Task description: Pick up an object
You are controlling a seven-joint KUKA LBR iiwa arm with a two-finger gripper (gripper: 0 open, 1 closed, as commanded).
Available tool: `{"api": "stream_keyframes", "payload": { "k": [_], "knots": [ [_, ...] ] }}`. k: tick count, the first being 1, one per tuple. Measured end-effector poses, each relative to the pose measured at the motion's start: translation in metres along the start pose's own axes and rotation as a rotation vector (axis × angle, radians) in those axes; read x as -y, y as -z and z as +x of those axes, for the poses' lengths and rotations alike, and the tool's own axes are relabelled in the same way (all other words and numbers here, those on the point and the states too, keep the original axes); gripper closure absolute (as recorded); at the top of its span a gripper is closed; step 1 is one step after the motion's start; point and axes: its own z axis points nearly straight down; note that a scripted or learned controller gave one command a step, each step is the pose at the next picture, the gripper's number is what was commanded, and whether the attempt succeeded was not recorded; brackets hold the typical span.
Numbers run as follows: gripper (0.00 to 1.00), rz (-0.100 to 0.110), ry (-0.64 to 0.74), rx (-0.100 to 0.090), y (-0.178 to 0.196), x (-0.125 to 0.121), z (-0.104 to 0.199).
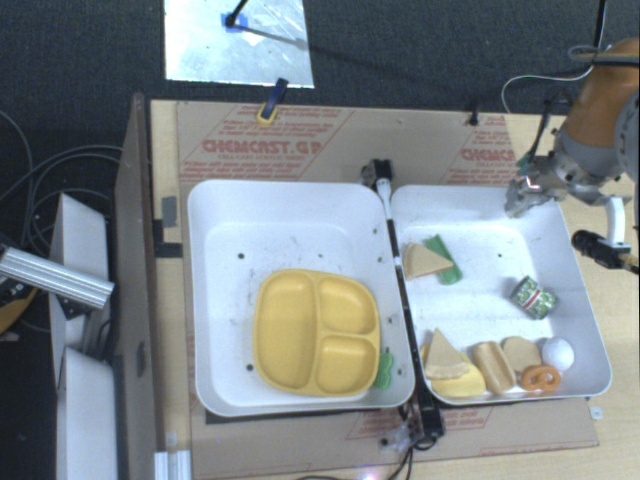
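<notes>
Hand held above the right bin's far corner

The hand (522,196) was seen over the far right corner of the right bin (480,230) — whether spread or pressed together could not be told. A small can (534,297) lay in that bin, well apart from it; a yellow plate (317,331) sat in the left bin (230,218).

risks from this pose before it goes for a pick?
1. Food items are crowded in the near corner of the right white bin; the white egg, orange pretzel and bread roll touch, so a grasp may nudge neighbours.
2. The end effector sits at the bin's far rim; descending there could clip it.
</notes>
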Motion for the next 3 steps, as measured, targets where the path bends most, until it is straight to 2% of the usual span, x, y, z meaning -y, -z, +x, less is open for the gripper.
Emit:
{"api": "stream_keyframes", "payload": {
  "k": [1,2,3],
  "knots": [
    [1.0,0.008,-0.005,-0.006,0.013,0.002,0.001],
    [0.0,0.008,-0.004,-0.005,0.012,0.002,0.001],
    [0.0,0.01,0.0,-0.009,0.012,0.001,0.064]
  ]
}}
